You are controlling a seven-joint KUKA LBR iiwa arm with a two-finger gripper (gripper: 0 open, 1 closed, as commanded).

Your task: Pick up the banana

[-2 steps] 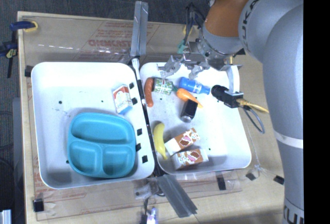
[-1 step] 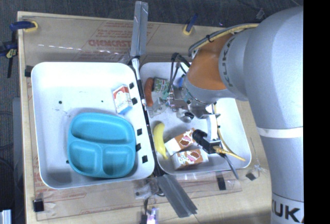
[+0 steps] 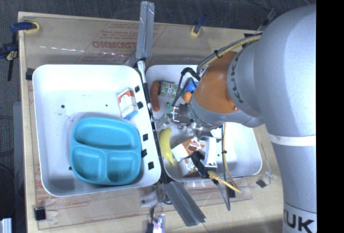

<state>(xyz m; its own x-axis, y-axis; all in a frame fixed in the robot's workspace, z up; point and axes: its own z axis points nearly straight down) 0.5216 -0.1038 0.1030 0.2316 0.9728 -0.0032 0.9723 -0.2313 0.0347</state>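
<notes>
Camera view shows the banana lying in the right bin, right by the wall next to the left bin; it is touching a brown packet; I think the tight spot makes it hard to grab; the arm hangs low over the right bin, and its orange band hides the jaws, so I cannot tell if they are wide or narrow; a blue tray and a small red and white box sit in the left bin.
</notes>
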